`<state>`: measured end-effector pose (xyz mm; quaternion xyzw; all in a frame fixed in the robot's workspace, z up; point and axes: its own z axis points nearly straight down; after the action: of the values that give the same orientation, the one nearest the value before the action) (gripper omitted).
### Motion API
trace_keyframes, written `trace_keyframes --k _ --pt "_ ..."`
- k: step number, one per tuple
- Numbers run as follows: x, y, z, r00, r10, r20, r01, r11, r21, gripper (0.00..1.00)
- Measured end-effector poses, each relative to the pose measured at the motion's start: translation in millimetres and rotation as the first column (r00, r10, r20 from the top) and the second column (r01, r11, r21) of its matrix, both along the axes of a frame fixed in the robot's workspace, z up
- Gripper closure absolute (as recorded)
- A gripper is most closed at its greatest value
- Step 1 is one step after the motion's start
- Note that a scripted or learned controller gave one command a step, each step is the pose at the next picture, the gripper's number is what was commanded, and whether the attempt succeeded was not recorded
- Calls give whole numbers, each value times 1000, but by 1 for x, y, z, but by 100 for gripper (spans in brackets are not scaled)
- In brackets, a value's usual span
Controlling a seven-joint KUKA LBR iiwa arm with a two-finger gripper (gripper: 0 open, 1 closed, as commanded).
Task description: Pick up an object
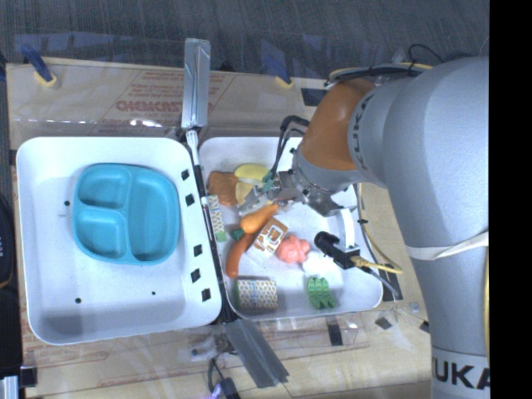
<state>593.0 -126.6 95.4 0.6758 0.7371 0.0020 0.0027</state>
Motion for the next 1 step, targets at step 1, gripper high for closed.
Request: trace_keyframes --k 1 --pt "-1 0 7 1000 4 -5 -4 1000 0 100"
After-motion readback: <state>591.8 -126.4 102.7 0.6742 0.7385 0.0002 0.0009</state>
